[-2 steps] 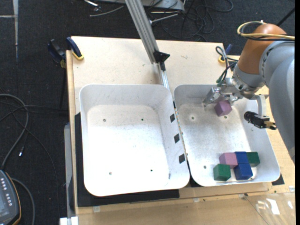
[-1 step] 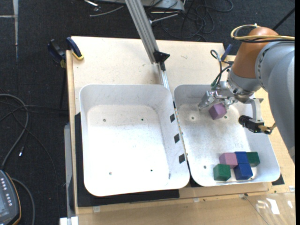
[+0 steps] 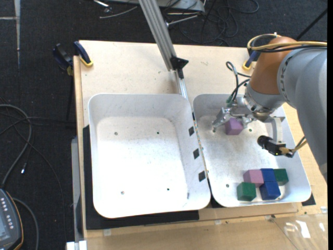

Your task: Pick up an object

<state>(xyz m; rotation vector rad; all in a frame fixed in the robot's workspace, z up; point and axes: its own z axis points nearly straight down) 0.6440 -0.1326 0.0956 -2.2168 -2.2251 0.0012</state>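
In the right bin [image 3: 218, 155], centre-right of frame, the gripper [image 3: 232, 120] clamps a purple block [image 3: 233, 126]; lift straight, slowly.

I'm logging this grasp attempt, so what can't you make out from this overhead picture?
- Gripper: its fingers are too small and cluttered against the purple block to judge a grip.
- Block cluster: packed together, hiding each other's sides.
- Arm: cut off by the right edge.

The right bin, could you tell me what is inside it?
The right bin holds a purple block at the gripper, and pink, blue and green blocks near its front corner. The arm covers its far right side.
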